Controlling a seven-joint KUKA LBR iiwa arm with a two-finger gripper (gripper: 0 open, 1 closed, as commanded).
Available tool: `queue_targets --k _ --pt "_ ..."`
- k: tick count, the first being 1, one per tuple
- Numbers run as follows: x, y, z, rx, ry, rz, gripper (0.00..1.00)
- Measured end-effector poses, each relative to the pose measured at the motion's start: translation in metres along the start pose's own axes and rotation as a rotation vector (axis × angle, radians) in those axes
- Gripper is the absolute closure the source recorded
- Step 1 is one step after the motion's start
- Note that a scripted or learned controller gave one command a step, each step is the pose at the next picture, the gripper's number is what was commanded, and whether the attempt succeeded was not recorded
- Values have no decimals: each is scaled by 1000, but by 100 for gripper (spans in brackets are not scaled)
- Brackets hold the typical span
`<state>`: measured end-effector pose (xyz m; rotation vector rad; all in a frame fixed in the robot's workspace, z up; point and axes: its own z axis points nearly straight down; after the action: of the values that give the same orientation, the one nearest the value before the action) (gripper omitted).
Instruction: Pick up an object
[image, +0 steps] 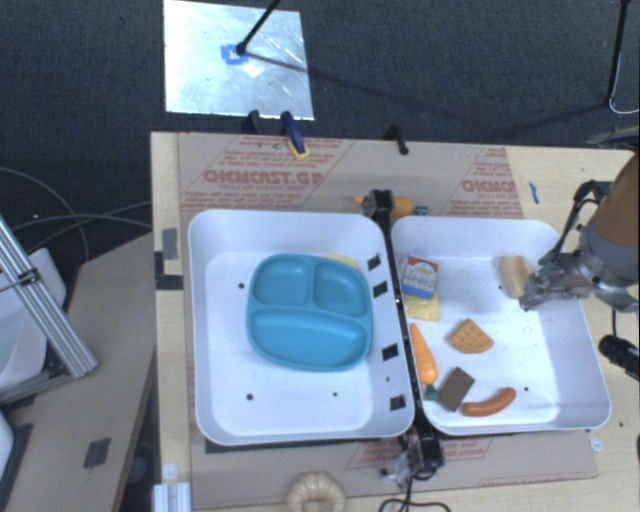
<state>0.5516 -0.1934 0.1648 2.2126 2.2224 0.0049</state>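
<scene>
Surface (240, 160): brown board printed with red lettering, bearing both bins; dark carpet beyond its far edge.
Left bin (225, 400): shallow, white, holding one item.
Right bin (570, 385): shallow, white, set just beside the left bin, the two joined along a black-clipped seam.
Blue tray (308, 312): three-compartment plate, lying flat near the middle of the left bin.
Arm (615, 235): grey, entering from the right edge over the right bin's far-right side.
Jaws (538, 292): low over the right bin's right half, just beside the bread roll; whether they are apart or together I cannot tell, and nothing is visibly held between them.
Small carton (420, 277): red, white and blue box, upright-looking, at the right bin's left wall.
Yellow slice (426, 307): pale cheese-like piece, touching the carton's near side.
Bread roll (514, 275): tan, at the right bin's far-right part — immediately left of the jaws.
Sausage (488, 402): reddish, lying along the right bin's near edge.
Carrot (423, 355): orange, lying against the seam wall, near the brown block.
Waffle piece (470, 337): orange-brown wedge, centre of the right bin, apart from the rest.
Brown block (456, 388): small dark piece between carrot and sausage.
</scene>
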Motion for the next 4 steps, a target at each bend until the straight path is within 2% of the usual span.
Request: queue_targets --k 1,2,3,4 --pt "-1 2 -54 -2 -1 -1 100" --pt "52 26 -58 1 3 -6 100" --pt "95 36 -55 3 2 -4 100" --pt "157 52 -59 2 4 -7 100"
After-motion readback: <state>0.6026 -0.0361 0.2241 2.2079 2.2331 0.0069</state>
